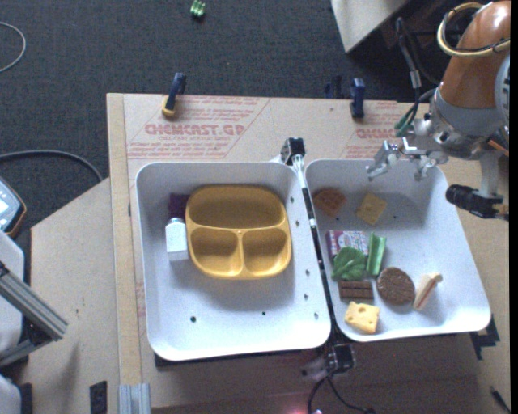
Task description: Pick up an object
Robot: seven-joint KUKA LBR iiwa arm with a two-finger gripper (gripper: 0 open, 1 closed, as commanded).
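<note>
- The tabletop [243,129] is a pale wooden board with red printed lettering, held at its far edge by two clamps: one blue and yellow [173,95], one blue [357,97].
- Around the board lies dark carpet [97,48]; a thin cable [48,158] curls across it at the left, and a small green thing [197,9] sits near the top edge.
- Two shallow white bins sit side by side on the board, touching along their inner rims.
- The left bin [235,323] holds a yellow divided tray [238,230], with a small white bottle [176,239] just beside its left edge and a dark purple item [177,202] behind the bottle.
- The right bin [453,267] holds the small food toys: a round brown cookie [329,200], a tan cracker [371,209], a pink-and-white packet [346,240], a green leaf [349,262], a green stick [375,253], a chocolate bar [356,290], a cheese wedge [362,317], a round brown patty [395,285] and a pale wedge [426,291].
- The arm, orange near the wrist, enters from the upper right.
- The pincer [402,164] hangs over the far edge of the right bin, its two fingers spread apart with nothing between them, above and apart from the cracker.
</note>
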